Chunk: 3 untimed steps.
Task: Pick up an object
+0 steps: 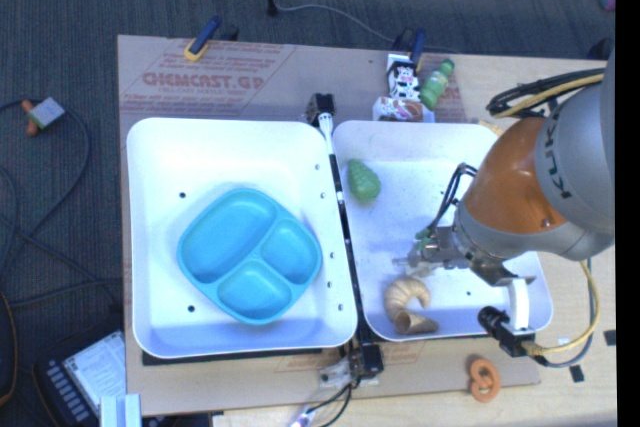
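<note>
In the right bin (400, 147) a tan croissant (407, 293) lies near the front wall, with a small brown piece (414, 323) just in front of it. A green pear-shaped object (362, 181) rests at the bin's back left. My gripper (424, 253) reaches in from the right and hangs low just behind and right of the croissant. Nothing can be seen between its fingers, and their spread is too small and dark to make out. The grey and orange arm (530, 190) covers the bin's right side.
The left bin (160, 165) holds a blue three-compartment tray (250, 253). A small bottle and carton (412, 90) stand behind the right bin. An orange ring (484, 377) lies on the bench in front. Black cables loop over the arm.
</note>
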Each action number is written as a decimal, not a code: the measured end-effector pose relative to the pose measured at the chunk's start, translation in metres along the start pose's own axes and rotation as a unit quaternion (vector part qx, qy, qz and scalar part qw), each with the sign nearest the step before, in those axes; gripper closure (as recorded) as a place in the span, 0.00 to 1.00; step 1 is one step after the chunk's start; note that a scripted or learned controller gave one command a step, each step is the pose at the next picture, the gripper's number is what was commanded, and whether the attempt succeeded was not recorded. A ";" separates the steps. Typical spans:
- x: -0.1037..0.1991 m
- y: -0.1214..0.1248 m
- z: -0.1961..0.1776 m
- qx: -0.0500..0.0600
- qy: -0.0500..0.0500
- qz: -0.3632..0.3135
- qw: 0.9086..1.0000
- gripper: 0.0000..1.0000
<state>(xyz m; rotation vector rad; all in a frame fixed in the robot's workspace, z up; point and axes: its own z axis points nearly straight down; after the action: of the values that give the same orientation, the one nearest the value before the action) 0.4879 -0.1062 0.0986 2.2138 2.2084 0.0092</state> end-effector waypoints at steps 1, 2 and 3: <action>-0.025 0.090 -0.077 0.006 0.002 -0.001 1.000 1.00; 0.044 0.077 -0.095 0.007 0.003 -0.002 1.000 1.00; 0.083 0.006 -0.133 0.008 0.003 -0.002 1.000 1.00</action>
<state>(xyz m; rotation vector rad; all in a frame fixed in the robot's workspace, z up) 0.4924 -0.0220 0.2308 2.2216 2.2240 -0.0016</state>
